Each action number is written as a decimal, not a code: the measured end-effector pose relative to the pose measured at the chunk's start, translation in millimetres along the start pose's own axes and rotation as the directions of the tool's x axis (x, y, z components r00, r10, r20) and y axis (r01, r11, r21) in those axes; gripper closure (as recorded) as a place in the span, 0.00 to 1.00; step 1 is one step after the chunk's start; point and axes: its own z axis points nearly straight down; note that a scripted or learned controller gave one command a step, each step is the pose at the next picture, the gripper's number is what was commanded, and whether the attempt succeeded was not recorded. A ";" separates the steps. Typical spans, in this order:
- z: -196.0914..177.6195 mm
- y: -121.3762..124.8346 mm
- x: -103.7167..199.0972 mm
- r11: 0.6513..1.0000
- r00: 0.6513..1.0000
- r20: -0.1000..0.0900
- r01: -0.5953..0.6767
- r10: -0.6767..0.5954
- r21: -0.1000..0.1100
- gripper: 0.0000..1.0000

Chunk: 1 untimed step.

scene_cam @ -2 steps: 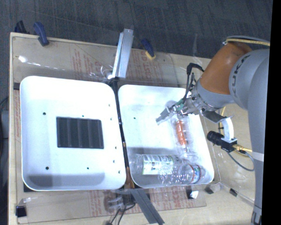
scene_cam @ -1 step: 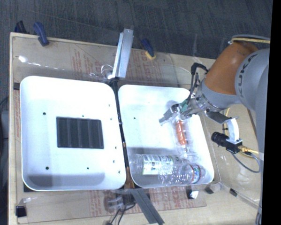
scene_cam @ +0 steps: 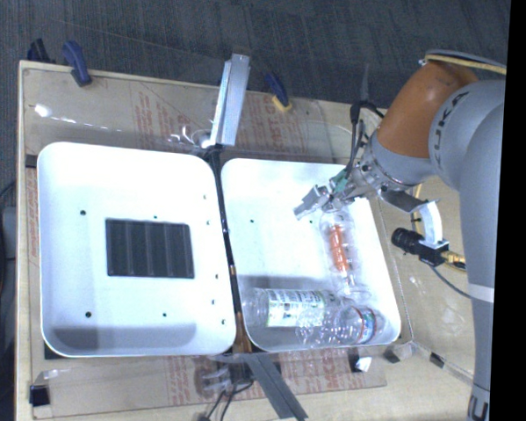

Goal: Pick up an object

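**Claw over the right bin, clear bottles below**

Dark carpet behind, pale wooden worktop (scene_cam: 105,373) in front, carrying two shallow white bins side by side.

Right bin (scene_cam: 254,205): holds the candidates for picking. Slim clear bottle (scene_cam: 339,244) with orange contents, lying with its long axis running roughly from the bin's far side toward its near side, slightly slanted. Larger clear bottle (scene_cam: 297,308) with a printed label, lying crosswise along the near wall, long axis left to right. Crumpled clear plastic (scene_cam: 354,326) at the near right corner, touching or overlapping the labelled bottle; hard to say whether a separate item or part of it.

Claw (scene_cam: 321,202): hanging over the far half of the right bin, right at the upper end of the slim bottle, nothing visibly held between its fingers. Opening not readable from this angle, so width left unjudged. Slim bottle extends away from the claw toward the near side; labelled bottle well apart from it, nearer the camera.

Likely demand of the next move: descend onto the slim bottle and close across its narrow width, not along its length.

Left bin (scene_cam: 59,239): dark ribbed rectangle (scene_cam: 149,249) on its floor, possibly a flat pad or panel. Blue clamps (scene_cam: 75,62) on the worktop's far edge.
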 end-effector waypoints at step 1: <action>-0.6 6.5 -0.9 0.999 0.999 0.003 0.032 -0.032 -0.003 0.00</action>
